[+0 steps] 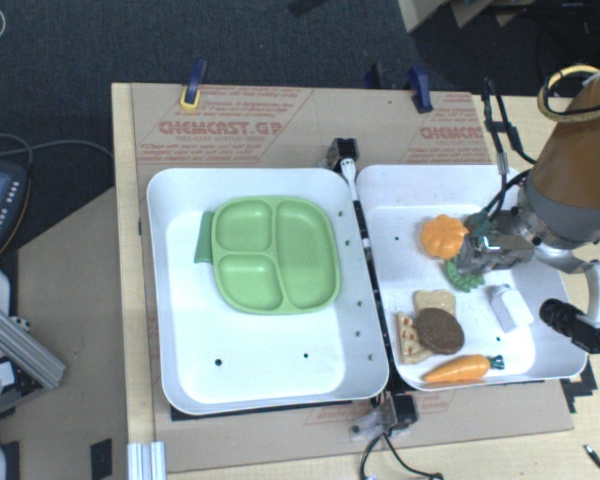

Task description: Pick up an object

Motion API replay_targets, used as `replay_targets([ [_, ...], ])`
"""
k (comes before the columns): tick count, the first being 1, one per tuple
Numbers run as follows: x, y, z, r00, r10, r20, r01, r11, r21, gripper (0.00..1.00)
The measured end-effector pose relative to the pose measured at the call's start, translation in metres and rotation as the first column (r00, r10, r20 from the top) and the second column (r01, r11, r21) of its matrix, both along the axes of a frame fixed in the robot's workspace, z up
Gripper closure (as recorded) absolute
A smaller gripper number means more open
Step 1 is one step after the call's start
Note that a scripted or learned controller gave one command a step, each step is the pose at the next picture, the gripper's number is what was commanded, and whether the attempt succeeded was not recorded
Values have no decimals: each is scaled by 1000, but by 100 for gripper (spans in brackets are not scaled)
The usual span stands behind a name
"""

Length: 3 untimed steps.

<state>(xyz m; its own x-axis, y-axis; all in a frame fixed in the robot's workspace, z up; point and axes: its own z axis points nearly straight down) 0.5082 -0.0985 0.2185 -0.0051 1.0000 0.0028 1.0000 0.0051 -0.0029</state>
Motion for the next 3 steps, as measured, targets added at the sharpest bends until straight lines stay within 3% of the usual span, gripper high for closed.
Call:
replay_targets([
  [1,-15,54,-4,1000,0,-1,0,1000,0,100],
  [3,-24,57,-1,1000,-6,0,6,1000,-2,100],
])
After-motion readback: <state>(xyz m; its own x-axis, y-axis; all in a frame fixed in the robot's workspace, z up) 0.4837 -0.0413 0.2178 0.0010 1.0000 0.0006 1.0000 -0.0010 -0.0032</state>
